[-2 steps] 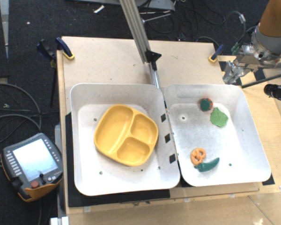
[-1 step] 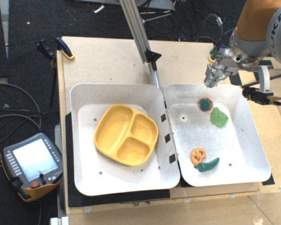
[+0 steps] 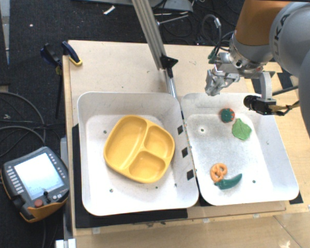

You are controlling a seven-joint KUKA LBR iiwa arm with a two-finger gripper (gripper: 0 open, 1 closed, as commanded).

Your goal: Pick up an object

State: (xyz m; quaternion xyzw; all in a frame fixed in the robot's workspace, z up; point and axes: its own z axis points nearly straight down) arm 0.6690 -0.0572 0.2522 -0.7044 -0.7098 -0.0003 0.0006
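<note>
Nothing lifted yet: gripper (image 3: 215, 88) hung above right bin's (image 3: 279, 154) far edge, grip state unreadable, with ball (image 3: 227, 115), leaf (image 3: 242, 129), pretzel (image 3: 218, 171) and pepper (image 3: 229, 181) lying untouched.

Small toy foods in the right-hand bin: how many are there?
4. A red and green ball near the far side, a green leaf just beside it, an orange pretzel toward the near side, and a dark green pepper touching the pretzel.
</note>
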